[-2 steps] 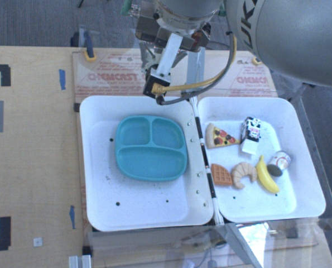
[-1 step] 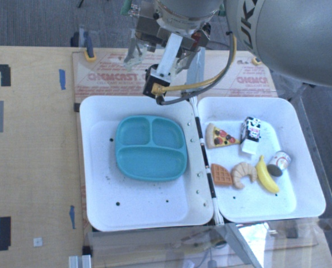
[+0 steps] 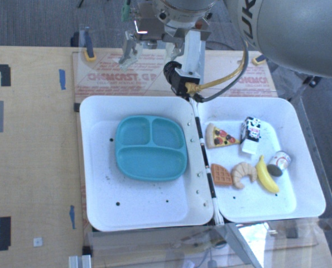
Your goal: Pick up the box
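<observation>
White plastic bins are sitting side by side, 2 of them, and I'm looking down on both from the fixed camera. I'm finding the small black-and-white carton box (image 3: pixel 251 134) in the right bin (image 3: pixel 308 197), toward its far side, lying between the pizza slice toy (image 3: pixel 220 137) and the silver can (image 3: pixel 278 162), apart from each. A yellow banana (image 3: pixel 266 175), a croissant (image 3: pixel 245 173) and a waffle (image 3: pixel 221 176) are crowding the nearer part of that bin. I'm seeing the teal divided plate (image 3: pixel 151 148) resting alone in the left bin (image 3: pixel 96 200).

The gripper (image 3: pixel 136 48) is hanging above the far edge of the bench, well apart from the box, and I'm seeing nothing between its fingers; how wide they are standing I cannot tell from this angle.

I'm judging the step as the approach. To do it well, I'm wanting the wrist brought over the right bin, centred on the box, with the fingers straddling its narrow sides. Descending straight is keeping them off the banana and can.
</observation>
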Tool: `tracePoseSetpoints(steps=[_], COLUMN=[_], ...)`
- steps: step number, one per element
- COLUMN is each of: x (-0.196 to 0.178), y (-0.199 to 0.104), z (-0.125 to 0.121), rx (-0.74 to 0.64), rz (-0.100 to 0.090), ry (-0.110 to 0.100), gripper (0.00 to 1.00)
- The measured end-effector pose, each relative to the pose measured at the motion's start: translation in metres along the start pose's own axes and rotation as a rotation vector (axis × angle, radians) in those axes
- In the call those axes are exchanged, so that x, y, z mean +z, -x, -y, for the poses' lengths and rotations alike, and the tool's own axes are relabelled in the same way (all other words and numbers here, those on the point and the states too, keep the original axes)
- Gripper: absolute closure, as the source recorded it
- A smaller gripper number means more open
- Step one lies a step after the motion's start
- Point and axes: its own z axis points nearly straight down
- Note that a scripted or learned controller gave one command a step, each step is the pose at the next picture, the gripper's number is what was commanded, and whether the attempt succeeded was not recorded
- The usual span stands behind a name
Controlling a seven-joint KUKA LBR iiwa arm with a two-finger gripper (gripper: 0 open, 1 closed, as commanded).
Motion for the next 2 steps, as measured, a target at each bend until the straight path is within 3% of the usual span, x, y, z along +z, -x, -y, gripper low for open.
tracePoseSetpoints(steps=[1, 2], x=[0.0697, 0.0613], y=[0.0994, 0.1003], z=[0.0714, 0.0689], rx=[0.023, 0.026], rz=[0.001, 0.002], ry=[-0.005, -0.005], gripper=[0.00, 1.00])
